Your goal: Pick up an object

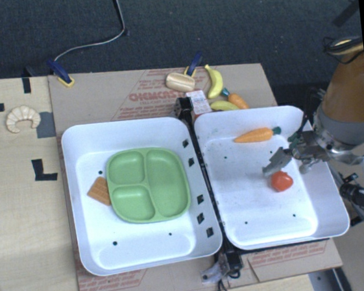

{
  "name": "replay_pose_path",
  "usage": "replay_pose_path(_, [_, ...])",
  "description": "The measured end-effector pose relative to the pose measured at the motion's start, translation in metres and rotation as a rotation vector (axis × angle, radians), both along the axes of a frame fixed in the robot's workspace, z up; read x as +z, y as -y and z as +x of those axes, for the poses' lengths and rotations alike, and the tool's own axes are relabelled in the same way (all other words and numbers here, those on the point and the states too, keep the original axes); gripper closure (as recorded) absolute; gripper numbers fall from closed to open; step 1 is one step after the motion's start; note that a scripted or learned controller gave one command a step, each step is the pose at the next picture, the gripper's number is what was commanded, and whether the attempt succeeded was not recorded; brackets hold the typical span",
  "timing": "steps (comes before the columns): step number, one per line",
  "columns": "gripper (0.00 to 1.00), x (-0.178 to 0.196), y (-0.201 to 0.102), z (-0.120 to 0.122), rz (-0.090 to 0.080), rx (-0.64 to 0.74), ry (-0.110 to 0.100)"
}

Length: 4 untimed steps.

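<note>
A small red tomato (281, 181) lies in the right bin (256, 224), toward its right side. An orange carrot (254, 136) with a green tip rests near that bin's far wall. My gripper (293, 163) reaches in from the right and hovers just above and behind the tomato. Its fingers stand open, one grey finger (274, 161) pointing left over the tomato and the other to the right. Nothing is held between them.
The left bin (96, 249) holds a green divided plate (148, 183) with a brown wedge (99, 191) at its left edge. Behind the bins lie a bread roll (180, 81), bananas (214, 81) and a small box (197, 101). A croissant (22, 118) sits on the bench at far left.
</note>
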State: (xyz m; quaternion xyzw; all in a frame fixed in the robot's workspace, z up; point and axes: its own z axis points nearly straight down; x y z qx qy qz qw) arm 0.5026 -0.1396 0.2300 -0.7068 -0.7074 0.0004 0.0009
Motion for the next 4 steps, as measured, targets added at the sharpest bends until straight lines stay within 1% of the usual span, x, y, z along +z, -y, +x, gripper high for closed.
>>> replay_pose_path(1, [0.00,-0.058,0.050,0.024,-0.001,-0.001,-0.001])
replay_pose_path(2, [0.00,-0.143,0.043,0.015,-0.001,0.000,0.004])
replay_pose_path(3, [0.00,-0.143,-0.014,0.042,-0.002,0.001,0.008])
replay_pose_path(4, [1.00,-0.134,-0.012,0.042,-0.005,-0.001,0.008])
